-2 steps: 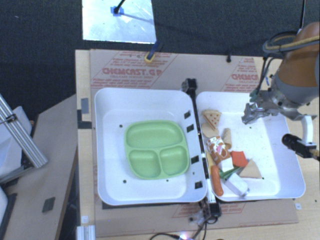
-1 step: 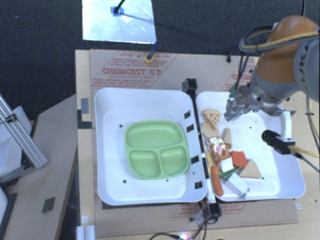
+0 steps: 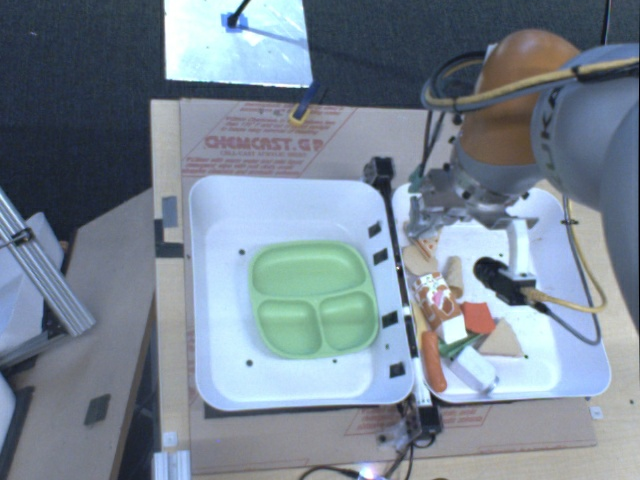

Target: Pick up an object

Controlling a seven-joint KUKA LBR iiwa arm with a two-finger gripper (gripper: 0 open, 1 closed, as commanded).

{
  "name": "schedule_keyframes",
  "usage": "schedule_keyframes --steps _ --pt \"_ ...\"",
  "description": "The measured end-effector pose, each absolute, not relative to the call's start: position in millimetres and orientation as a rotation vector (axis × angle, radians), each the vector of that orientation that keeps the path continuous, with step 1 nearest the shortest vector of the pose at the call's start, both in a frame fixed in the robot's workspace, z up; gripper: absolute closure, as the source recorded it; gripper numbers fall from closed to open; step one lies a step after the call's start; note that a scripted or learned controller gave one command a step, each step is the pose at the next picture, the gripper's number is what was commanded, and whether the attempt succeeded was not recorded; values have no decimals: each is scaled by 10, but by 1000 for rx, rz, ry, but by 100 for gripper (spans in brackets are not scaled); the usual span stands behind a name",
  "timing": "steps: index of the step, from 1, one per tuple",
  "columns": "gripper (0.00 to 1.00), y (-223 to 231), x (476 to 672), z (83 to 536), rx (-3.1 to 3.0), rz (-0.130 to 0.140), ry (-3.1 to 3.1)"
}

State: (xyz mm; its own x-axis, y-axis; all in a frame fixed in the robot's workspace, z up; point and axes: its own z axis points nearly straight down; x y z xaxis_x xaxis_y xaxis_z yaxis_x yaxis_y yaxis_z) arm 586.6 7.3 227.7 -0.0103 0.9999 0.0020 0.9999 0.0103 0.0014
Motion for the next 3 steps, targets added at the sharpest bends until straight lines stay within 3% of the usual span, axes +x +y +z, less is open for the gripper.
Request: schedule_keyframes --steps 1,2,3 --pt "100 632 5794 2335 -2208 -4 -2233" --pt "100 861 5892 2190 -2214 -2 -2230" --pt "100 815 5760 2233 -2221 1 -2221"
